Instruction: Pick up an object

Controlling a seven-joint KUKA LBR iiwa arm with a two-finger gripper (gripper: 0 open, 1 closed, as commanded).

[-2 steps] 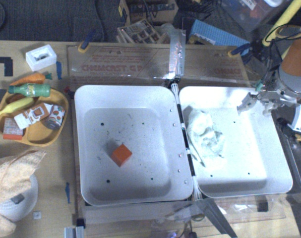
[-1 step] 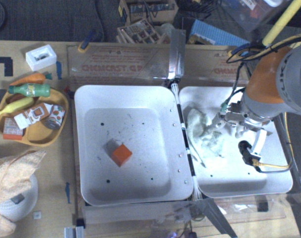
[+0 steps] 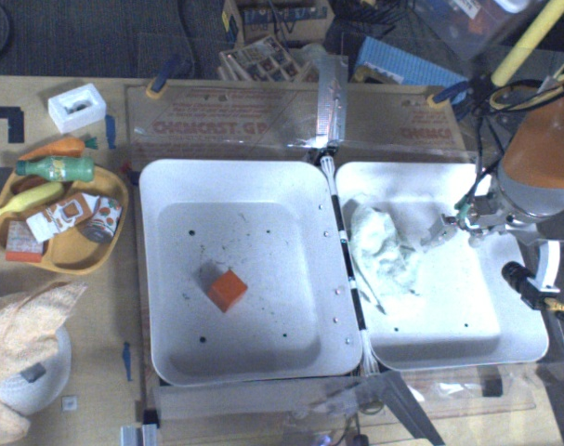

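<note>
An orange cube lies on the floor of the left white bin, a little left of its middle. A crumpled white and pale green soft thing lies in the left half of the right bin. My gripper hangs over the right bin's upper right part, just right of the crumpled thing, under the grey arm with its orange band. I see nothing held in it.
A yellow bowl of toy food and packets stands left of the bins, with a small white box behind it. A beige cloth lies at the lower left. Clear panels stand behind both bins. Cables hang by the arm.
</note>
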